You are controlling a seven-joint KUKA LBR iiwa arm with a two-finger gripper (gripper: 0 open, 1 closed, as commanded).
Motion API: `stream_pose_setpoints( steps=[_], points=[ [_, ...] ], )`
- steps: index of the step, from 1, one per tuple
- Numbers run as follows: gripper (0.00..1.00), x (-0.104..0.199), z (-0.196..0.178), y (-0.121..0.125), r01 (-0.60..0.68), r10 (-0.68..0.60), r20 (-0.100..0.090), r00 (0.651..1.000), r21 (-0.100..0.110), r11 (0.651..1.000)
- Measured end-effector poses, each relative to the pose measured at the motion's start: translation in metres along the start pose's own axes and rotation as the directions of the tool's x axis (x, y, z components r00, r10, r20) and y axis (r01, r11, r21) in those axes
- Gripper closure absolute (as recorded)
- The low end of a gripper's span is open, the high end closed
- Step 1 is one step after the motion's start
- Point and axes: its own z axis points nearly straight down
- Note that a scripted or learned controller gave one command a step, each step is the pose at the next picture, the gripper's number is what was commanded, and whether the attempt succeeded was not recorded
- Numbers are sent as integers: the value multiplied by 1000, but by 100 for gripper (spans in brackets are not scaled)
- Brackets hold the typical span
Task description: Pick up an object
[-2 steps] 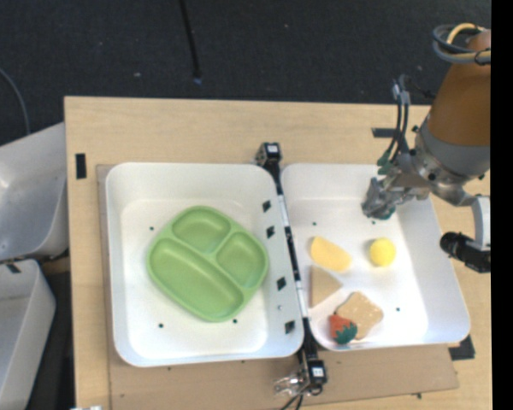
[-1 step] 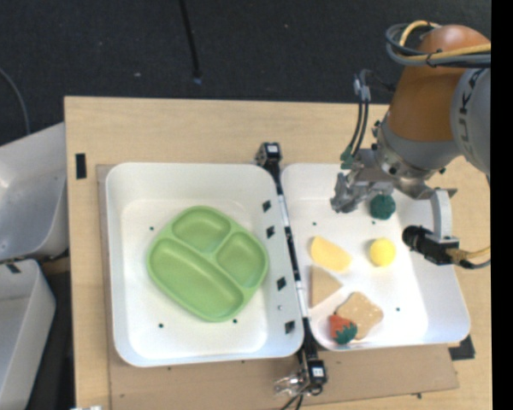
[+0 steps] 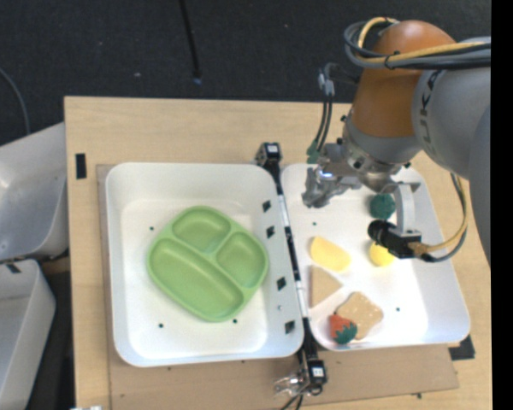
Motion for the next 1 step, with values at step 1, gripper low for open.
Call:
stream_pose_setpoints(
  steps=[1],
  points=[
    [100, 35, 3, 24, 0, 0, 0, 1000, -1, 1000]
  ],
)
